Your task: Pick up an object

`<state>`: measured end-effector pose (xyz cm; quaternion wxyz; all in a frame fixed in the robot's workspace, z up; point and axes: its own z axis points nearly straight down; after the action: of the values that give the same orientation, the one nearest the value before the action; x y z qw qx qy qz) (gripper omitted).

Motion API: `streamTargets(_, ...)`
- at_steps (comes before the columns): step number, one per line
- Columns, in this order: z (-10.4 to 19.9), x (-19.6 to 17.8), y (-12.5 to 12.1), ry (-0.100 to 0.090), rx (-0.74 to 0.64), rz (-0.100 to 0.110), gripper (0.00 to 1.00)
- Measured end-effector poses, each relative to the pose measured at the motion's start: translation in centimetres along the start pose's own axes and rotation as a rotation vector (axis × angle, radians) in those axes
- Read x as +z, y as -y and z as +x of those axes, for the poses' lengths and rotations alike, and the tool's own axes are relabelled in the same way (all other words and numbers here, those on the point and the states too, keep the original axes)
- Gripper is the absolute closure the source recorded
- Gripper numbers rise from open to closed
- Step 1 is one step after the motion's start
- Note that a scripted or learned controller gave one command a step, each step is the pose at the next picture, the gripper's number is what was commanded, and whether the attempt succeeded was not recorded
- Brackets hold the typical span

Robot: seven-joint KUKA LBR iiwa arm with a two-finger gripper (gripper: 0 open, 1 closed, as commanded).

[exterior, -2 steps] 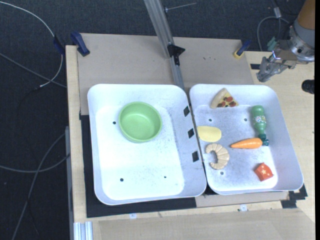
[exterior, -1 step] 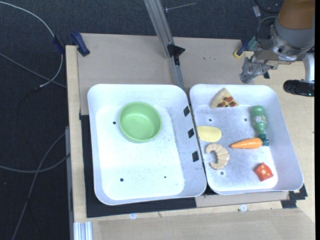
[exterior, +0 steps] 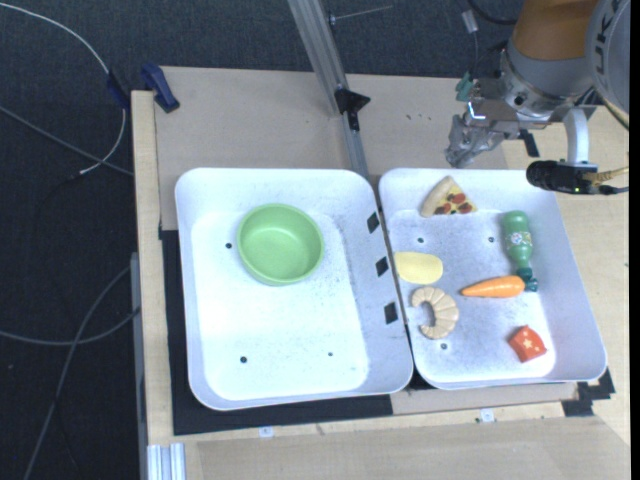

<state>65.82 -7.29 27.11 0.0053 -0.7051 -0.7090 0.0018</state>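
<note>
I see two white bins side by side on the counter (exterior: 250, 118), their inner rims meeting along a seam with dark clips.

The left bin (exterior: 200, 298) holds a green bowl (exterior: 281, 243) in its upper middle; the floor around and below the bowl is bare out to the rims.

The right bin (exterior: 575, 298) carries all the small things. A pizza slice (exterior: 447, 198) lies near the far rim. A green bottle (exterior: 517, 238) lies toward the right wall, and an orange carrot (exterior: 493, 288) sits just below it, its leafy end touching or nearly touching the bottle's base. A yellow piece (exterior: 417, 266) lies close to the inner rim, with a croissant (exterior: 436, 311) just beneath it. A red piece (exterior: 527, 343) sits alone near the front right corner. The middle of this bin, between the yellow piece and the bottle, is open floor, and so is the strip along the near rim.

The arm (exterior: 560, 18) comes in at the top right, wrist pointing down. The gripper (exterior: 468, 148) hangs over bare counter just beyond the right bin's far rim, up and a little right of the pizza slice, not over the bin. I cannot tell whether it is released or clenched. Nothing shows in it.
</note>
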Motion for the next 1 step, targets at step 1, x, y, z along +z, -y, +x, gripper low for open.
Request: streamTargets(1, 5.70, 1.78, 1.66, 0.000, 0.000, 0.001, 1.00)
